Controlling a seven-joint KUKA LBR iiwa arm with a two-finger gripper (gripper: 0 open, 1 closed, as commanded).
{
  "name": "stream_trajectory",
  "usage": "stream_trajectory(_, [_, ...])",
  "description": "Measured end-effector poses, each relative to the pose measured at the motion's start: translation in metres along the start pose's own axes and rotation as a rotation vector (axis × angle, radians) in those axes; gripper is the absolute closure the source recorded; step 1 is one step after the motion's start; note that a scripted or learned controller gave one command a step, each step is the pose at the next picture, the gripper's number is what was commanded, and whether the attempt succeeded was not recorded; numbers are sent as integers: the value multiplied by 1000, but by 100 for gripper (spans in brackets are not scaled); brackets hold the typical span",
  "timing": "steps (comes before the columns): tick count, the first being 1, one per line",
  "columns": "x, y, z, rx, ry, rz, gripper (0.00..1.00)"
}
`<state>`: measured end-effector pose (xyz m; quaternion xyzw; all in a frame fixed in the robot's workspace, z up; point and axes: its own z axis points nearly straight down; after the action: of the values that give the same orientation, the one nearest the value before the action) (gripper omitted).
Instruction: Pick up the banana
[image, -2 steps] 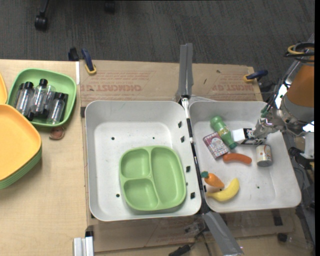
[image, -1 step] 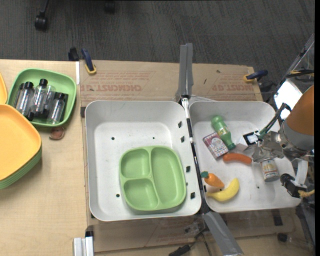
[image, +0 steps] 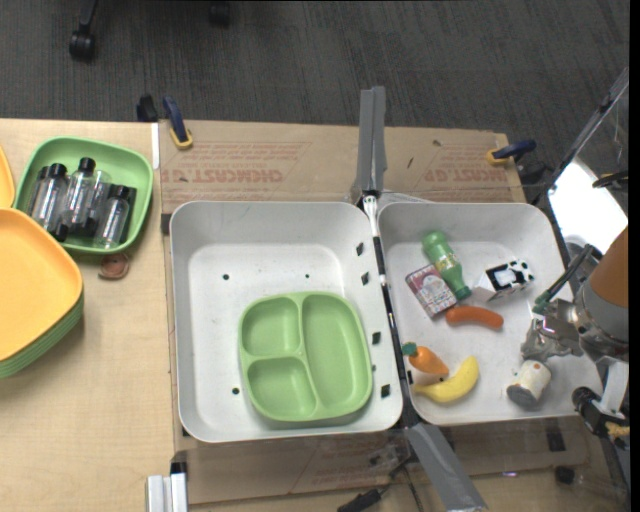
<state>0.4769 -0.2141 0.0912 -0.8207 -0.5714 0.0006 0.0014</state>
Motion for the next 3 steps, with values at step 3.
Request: stream_trajectory(3, [-4,6,0,3,1,804,100])
